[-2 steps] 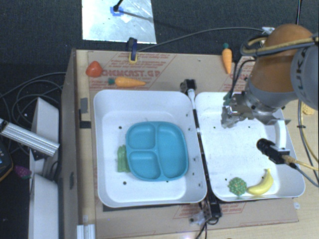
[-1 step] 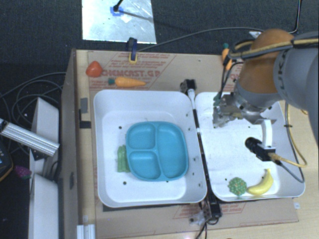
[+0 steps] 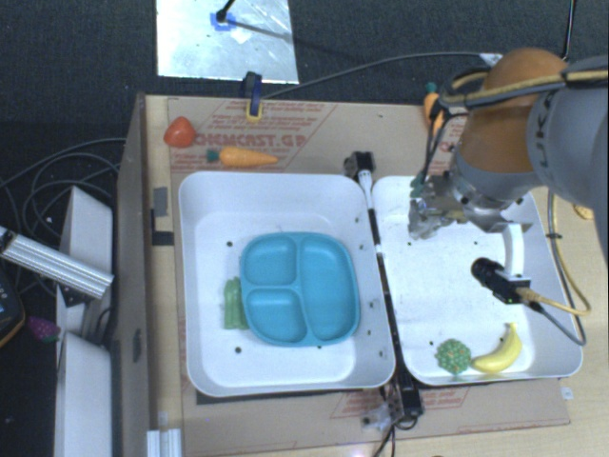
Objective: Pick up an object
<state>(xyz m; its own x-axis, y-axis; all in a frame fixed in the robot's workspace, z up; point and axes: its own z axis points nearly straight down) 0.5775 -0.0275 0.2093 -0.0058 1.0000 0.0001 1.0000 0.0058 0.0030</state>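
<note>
Banana: yellow, lay in the lower right corner of the right bin, curved upward toward the right.
Green lumpy object: possibly a toy broccoli, too small to name with certainty; lay just beside the banana, on its left, near the bin's lower rim.
Gripper: hung over the upper left part of the right bin, well apart from the banana and the green object. Whether it was open or closed could not be told, and nothing was seen held in it.
Arm: grey with an orange band, entered from the upper right of the frame.
Black cylindrical attachment: sat over the right half of the right bin with a cable trailing to the right.
Left bin: held a blue divided plate at its centre; a green oblong item lay touching the plate's left edge.
Carrot: orange, lay on the cardboard above the left bin.
Red-orange round item: lay near the carrot, to its upper left.
</note>
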